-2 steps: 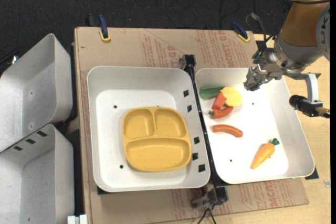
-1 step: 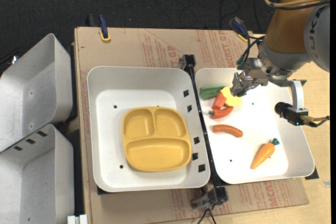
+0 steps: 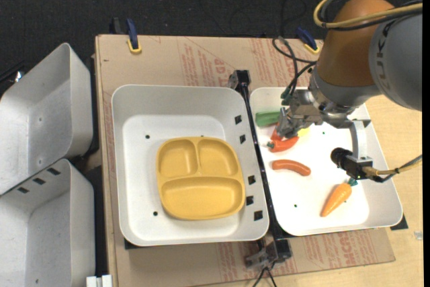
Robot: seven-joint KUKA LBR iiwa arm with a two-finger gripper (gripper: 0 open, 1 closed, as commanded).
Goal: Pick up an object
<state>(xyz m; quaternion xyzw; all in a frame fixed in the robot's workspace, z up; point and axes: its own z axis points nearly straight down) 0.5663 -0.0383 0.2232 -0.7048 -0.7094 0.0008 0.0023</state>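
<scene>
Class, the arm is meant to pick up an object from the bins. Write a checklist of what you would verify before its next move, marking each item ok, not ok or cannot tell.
1. Gripper positioned over a target: ok, it sits above the small red-orange toy piece in the right white bin.
2. Object seen between its fingers: cannot tell, the wrist hides them.
3. Neighbours apart from the target: not ok, the green toy piece lies close beside it.
4. Other pickable items free: ok, the red-orange toy sausage and orange toy carrot lie apart.
5. Yellow divided plastic plate out of the way: ok, it rests in the left white bin.
</scene>
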